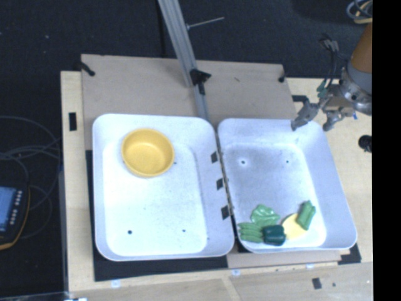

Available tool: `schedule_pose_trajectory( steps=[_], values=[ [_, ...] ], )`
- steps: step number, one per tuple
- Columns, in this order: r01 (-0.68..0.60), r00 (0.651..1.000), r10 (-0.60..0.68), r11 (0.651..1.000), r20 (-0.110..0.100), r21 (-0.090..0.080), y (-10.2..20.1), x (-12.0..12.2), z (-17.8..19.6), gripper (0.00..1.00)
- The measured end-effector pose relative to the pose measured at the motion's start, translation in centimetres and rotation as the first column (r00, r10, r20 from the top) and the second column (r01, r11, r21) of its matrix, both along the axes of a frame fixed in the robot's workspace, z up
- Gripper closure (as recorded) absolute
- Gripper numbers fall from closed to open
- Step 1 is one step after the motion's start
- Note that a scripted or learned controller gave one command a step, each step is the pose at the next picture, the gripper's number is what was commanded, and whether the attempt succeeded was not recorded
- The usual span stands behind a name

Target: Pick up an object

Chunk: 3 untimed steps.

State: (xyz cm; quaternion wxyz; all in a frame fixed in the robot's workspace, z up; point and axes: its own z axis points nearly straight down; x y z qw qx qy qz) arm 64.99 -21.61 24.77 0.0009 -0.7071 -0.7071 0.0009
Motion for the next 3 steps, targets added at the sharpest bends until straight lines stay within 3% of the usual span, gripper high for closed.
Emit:
schedule_pose_trajectory(
  steps=[2, 3],
  values=[
    [0.000, 1.000, 0.000, 1.000, 0.000, 0.000, -0.5, 0.2, -9.0, 0.00],
    [0.000, 1.000, 0.000, 1.000, 0.005, -0.002, -0.6, 0.3, -7.6, 1.00]
  ],
)
